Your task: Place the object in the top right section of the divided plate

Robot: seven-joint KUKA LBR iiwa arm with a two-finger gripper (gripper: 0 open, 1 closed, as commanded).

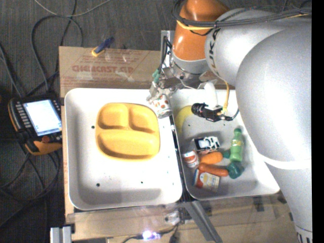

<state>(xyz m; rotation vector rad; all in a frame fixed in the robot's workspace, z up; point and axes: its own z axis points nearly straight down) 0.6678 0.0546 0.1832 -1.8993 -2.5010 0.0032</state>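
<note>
Camera view: fingers [161, 96] apparently grip a small spotted object [162, 105]; carry it over the divided plate [128, 130]'s top-right section, then release low.

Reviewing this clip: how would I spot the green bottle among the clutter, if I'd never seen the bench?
Find the right-hand shallow white bin, the one under the big grey arm. Along its right side stands a small light-green plastic bottle, just right of an orange carrot-shaped toy. It is the one pale green thing there, above a darker teal piece.
</note>
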